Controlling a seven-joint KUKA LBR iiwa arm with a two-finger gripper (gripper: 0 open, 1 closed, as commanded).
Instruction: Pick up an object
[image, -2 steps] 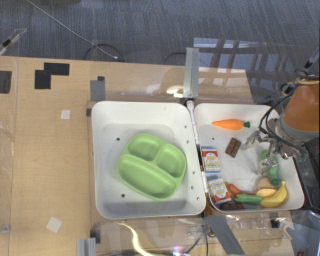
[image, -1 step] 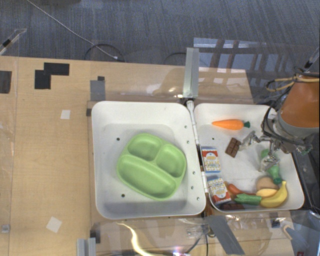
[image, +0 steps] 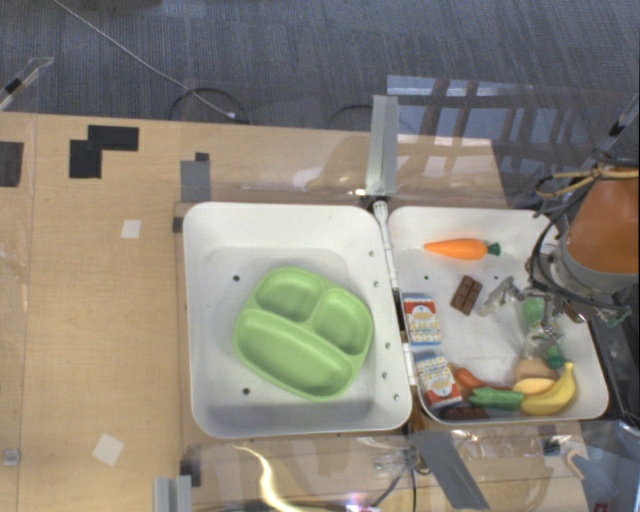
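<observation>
**Arm over the right bin, nothing lifted yet**

Standing by the bench: the arm comes in over the right bin's right edge, orange band up top, and the gripper hangs low near the bin's middle, w/ a metal finger reaching left, just beside the brown block. Can't tell if the claw is apart or together from this angle; nothing visible between its parts.

Pickable stuff all sits in that bin. Carrot lies alone near the back edge, easy to reach. Two small cartons line the left wall. Banana, a green piece and a red bit are bunched in the front-right corner, touching each other, prob. harder to separate.

Left bin carries only the green divided plate, roughly centred.

My guess: it's lining up on the brown block, since that's the nearest thing.
</observation>
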